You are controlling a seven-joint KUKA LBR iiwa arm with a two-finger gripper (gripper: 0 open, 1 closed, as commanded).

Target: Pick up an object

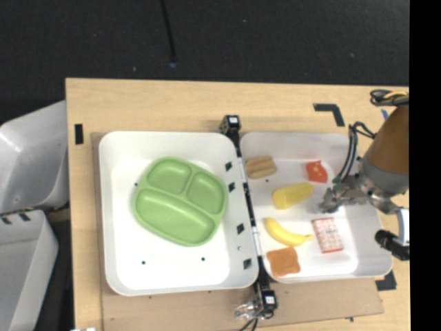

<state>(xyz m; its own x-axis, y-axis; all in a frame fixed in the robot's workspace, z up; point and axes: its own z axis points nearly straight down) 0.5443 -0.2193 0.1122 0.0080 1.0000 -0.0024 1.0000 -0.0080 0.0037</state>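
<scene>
the gripper (331,203) is hanging in the right bin (348,143), just above the pink card (328,235). i cannot tell if it is spread or pressed together. it should be going straight down and squeezing the card's short sides. the card is lying flat, its long side pointing near to far.

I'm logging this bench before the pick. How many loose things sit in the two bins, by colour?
Green: 1, divided plate
Yellow: 2, banana, yellow piece
Red: 1, small item
Brown: 1, bread-like piece
Orange: 1, block
Pink-and-white: 1, packet
Total: 7
</scene>
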